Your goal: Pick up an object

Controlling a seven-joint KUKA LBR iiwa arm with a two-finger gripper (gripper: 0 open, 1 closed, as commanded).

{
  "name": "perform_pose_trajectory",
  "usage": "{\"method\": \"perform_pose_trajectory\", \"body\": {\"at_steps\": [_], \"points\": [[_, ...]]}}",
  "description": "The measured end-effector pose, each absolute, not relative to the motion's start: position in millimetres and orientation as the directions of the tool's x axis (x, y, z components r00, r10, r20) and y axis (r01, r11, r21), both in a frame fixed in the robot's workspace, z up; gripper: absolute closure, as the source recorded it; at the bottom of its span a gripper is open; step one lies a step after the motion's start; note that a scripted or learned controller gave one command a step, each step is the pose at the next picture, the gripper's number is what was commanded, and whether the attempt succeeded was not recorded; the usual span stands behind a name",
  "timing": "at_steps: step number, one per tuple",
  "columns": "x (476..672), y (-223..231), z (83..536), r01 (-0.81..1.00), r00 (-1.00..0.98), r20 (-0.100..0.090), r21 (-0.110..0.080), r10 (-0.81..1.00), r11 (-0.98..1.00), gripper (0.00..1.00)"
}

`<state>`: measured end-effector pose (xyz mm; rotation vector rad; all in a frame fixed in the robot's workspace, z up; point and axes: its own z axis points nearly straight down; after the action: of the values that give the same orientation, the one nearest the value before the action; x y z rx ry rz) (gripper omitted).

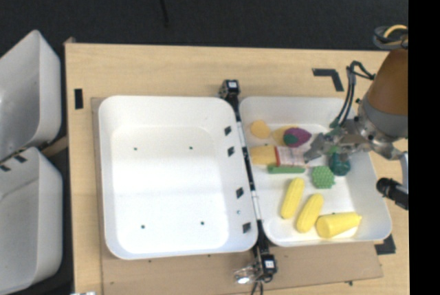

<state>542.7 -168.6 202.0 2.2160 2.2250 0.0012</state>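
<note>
The right bin (275, 111) holds several small toys: a purple and green piece (297, 136), a yellow round piece (260, 128), a yellow block (263, 155) with a red and white piece (287, 154) beside it, a flat green bar (285, 168), a green knobbly ball (322, 177), a teal piece (339, 164), two yellow corn-like pieces (292, 196) (309, 212) and a yellow cone-like piece (337, 224). My gripper (322, 148) hangs low over the bin's middle right, between the purple piece and the teal piece. Nothing shows between its fingers.
The left bin (172, 177) lies beside the right one, sharing a hinged middle wall (245, 170). The arm's orange band (390, 84) stands over the right bin's far right corner. White bodies (24, 149) sit off the bench at the left.
</note>
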Motion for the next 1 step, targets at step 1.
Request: {"method": "perform_pose_trajectory", "body": {"at_steps": [1], "points": [[586.1,-116.9,101.3,1.0,-0.008,-0.006,0.008,1.0,0.008,0.0]]}}
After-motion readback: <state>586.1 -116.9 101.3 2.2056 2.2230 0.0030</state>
